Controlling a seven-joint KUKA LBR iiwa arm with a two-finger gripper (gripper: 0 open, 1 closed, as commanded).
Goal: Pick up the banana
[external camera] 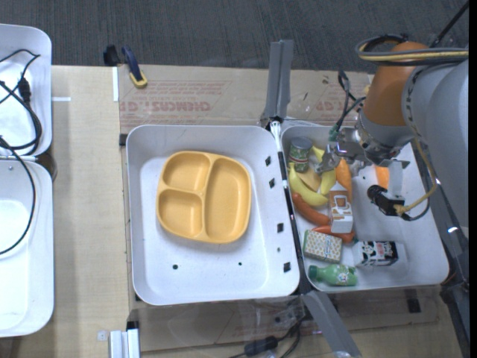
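I see the banana [309, 187] lying in the right bin [425, 267]. My gripper [328, 162] hangs just above it. I cannot tell how its jaws stand, so nothing is picked up yet.

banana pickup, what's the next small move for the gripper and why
Probably a short descent straight onto the banana. The gripper sits over its upper right part in the right bin, but nothing shows it gripped. A small jar and a carrot crowd it, so keep the approach narrow.
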